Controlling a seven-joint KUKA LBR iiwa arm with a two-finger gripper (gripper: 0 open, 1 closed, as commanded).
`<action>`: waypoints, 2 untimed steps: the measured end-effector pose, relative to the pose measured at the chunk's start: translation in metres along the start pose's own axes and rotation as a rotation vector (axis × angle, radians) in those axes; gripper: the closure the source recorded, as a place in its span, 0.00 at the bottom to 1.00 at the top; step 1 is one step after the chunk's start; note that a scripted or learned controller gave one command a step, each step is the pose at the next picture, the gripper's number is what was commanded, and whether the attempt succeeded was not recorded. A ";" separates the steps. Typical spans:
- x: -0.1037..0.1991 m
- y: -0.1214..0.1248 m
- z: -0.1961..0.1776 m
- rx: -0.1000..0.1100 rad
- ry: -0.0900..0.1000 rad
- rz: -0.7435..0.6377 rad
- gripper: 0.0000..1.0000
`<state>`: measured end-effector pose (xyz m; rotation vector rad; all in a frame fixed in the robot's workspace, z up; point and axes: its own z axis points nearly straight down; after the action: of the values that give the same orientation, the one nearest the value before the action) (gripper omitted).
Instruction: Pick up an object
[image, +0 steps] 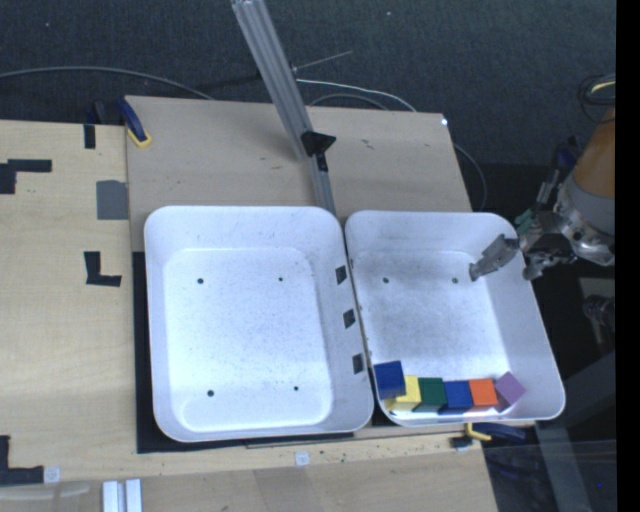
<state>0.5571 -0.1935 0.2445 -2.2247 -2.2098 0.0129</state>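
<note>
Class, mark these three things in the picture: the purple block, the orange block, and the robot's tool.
purple block (510, 387): camera view, on its top face.
orange block (483, 392): camera view, on its top face.
tool (512, 255): camera view, midway between its fingertips, at the right bin's far right rim.

**Blocks lined along the right bin's near edge**

Coloured blocks, a blue cube (388, 377), yellow (406, 394), green (431, 391), blue (457, 395), orange (482, 392) and purple (509, 387), crowd the right white bin's (430, 240) near edge. The grey two-finger gripper (512, 256) hovers at its far right rim, fingers spread and holding nothing.

White bins (250, 225) hold blue, yellow, green, orange, purple blocks (445, 392).
</note>
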 end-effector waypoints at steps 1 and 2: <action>0.013 0.028 -0.087 -0.019 -0.001 -0.010 0.00; -0.010 0.000 -0.290 -0.019 -0.002 -0.008 0.00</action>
<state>0.5598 -0.2032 0.5344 -2.2260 -2.2296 -0.0051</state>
